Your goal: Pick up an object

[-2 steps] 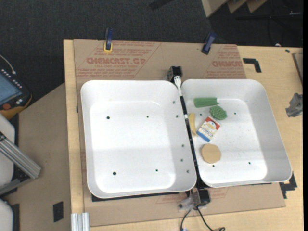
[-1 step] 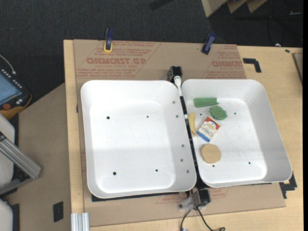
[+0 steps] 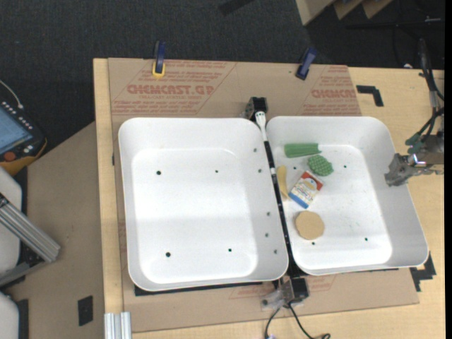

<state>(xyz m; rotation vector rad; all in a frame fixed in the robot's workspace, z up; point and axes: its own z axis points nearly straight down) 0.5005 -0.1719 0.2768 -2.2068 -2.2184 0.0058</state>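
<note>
A brown cardboard sheet (image 3: 212,83) covers the bench and carries two shallow white bins side by side, the left bin (image 3: 134,189) and the right bin (image 3: 381,189), with dark carpet (image 3: 106,13) behind. In the right bin's left half a green block (image 3: 301,150), a green round piece (image 3: 320,164), a red-and-white packet (image 3: 305,189), a tan disc (image 3: 309,226) and a pale strip (image 3: 282,180) cluster together, well apart from its right rim. The gripper (image 3: 401,169) sits at that right rim, above the wall; I cannot tell how it stands.
</note>
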